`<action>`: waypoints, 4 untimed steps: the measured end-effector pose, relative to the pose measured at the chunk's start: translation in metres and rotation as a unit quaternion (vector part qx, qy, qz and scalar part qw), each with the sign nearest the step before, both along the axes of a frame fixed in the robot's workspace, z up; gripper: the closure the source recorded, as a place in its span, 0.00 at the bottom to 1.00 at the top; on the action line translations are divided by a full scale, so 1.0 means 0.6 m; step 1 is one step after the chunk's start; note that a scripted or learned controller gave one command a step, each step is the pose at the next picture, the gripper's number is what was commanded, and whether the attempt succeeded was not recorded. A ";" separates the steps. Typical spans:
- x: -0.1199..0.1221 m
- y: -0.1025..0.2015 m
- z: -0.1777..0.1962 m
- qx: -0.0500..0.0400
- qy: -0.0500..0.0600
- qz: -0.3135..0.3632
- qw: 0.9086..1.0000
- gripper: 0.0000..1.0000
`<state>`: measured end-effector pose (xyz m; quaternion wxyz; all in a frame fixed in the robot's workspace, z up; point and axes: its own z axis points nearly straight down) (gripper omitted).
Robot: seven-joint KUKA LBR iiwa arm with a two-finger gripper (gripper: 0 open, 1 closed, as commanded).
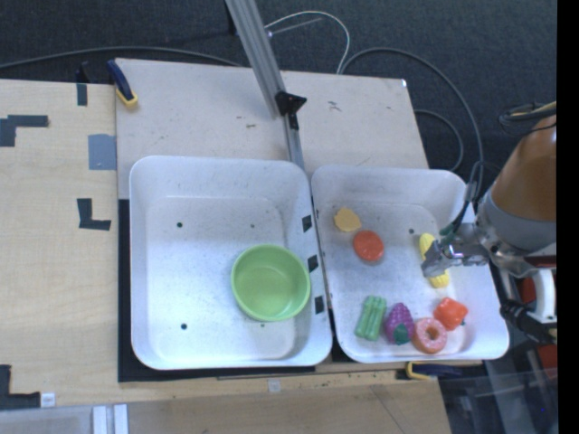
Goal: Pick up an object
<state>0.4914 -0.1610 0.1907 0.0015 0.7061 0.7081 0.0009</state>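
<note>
Over at the right bin's [412,181] three o'clock wall, the gripper [438,262] hangs right on top of a yellow piece [431,259], which pokes out at its twelve and six o'clock sides, so its long axis looks to run up and down the view. Whether the tool has clamped it or stands released, nobody can tell from this angle. Next nearest, the orange-red toy [450,313] lies toward five o'clock, just beside.

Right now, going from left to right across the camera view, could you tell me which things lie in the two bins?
Green bowl → yellow piece → red round piece → green ridged piece → purple grapes → pink doughnut → orange piece.
</note>
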 end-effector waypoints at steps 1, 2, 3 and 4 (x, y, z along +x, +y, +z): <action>0.001 0.000 0.056 0.000 0.001 0.000 1.000 1.00; 0.049 0.061 0.058 0.001 0.002 0.001 1.000 1.00; 0.097 0.124 0.053 0.001 0.002 0.002 1.000 1.00; 0.144 0.207 0.037 0.001 0.002 0.002 1.000 1.00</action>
